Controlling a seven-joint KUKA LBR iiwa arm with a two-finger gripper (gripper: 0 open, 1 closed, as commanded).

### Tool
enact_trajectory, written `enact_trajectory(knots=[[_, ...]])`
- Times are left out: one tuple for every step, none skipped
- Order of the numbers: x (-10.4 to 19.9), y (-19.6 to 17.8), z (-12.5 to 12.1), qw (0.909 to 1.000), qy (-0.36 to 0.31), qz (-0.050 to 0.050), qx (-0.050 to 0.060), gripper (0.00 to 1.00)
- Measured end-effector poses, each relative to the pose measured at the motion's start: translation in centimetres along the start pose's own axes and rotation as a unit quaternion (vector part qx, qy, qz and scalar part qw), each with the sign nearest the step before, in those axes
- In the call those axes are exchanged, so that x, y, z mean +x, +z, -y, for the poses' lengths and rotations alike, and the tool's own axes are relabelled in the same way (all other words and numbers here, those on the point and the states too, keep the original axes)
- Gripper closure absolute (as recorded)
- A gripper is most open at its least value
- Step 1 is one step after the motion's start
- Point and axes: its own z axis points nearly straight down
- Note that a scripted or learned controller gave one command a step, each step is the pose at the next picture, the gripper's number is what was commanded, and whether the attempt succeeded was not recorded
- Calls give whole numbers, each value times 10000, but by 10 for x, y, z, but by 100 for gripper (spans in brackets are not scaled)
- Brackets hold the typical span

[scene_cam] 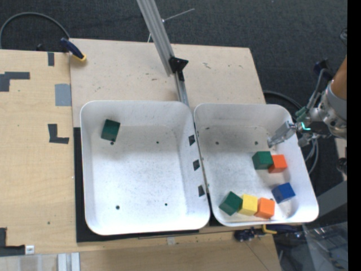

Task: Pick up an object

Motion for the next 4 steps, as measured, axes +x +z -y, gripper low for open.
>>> enact_trajectory(knots=[[0, -2, -1, 10000, -9, 5, -22, 0], [-3, 43, 5, 10000, 2, 7, 1, 0], [1, 107, 4, 10000, -1, -1, 14, 0], [11, 157, 9, 10000, -7, 0, 10, 0]])
